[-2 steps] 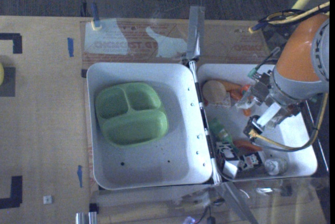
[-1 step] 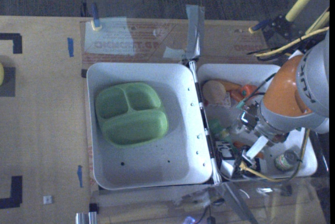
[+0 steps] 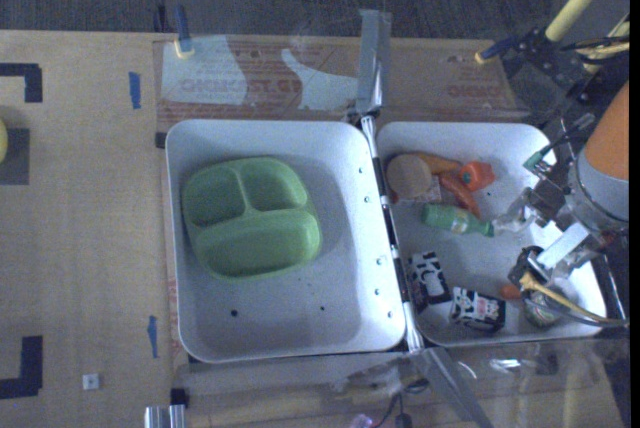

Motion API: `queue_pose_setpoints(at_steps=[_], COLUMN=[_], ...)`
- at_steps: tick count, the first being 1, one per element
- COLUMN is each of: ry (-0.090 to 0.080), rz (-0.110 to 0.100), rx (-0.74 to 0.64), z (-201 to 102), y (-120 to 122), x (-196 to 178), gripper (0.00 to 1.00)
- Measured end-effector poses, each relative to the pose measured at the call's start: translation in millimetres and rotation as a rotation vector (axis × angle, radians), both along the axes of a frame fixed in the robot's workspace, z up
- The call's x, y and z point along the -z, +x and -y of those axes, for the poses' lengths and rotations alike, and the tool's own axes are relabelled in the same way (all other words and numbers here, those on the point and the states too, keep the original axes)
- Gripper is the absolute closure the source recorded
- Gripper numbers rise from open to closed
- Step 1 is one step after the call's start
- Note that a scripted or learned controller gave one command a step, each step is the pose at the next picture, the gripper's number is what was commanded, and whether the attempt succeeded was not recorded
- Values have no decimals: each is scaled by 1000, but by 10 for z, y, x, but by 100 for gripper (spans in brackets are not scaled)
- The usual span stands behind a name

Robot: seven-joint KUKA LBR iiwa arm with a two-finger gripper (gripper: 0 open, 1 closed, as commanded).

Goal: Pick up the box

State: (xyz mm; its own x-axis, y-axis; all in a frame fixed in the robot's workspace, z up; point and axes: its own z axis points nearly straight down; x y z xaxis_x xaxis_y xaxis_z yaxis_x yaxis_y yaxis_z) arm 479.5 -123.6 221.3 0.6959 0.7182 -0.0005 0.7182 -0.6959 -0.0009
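Observation:
Two small black-and-white boxes lie in the right bin [image 3: 480, 138]. One box [image 3: 428, 277] rests against the bin's left wall and the other box [image 3: 476, 308] sits near the front wall. My gripper [image 3: 524, 210] hangs over the right side of this bin, to the right of and behind both boxes and clear of them. It is close to the right end of a green bottle [image 3: 456, 220]. I see nothing held in it.
A brown round bun [image 3: 407, 176] and an orange carrot-like toy [image 3: 460, 176] lie at the back of the right bin. A green divided plate [image 3: 250, 216] fills the middle of the left bin [image 3: 190, 316]. The divider between the bins [image 3: 385, 226] runs next to the nearer box.

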Motion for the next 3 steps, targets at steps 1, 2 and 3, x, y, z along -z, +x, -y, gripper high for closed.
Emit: queue_pose_setpoints(at_steps=[1, 2, 3], ry=[-2, 0, -1], rz=[13, 5, -1], rx=[5, 8, 180], z=[-295, -293, -604], y=[35, 13, 236], x=[1240, 1162, -1768], gripper=[0, 100, 100])
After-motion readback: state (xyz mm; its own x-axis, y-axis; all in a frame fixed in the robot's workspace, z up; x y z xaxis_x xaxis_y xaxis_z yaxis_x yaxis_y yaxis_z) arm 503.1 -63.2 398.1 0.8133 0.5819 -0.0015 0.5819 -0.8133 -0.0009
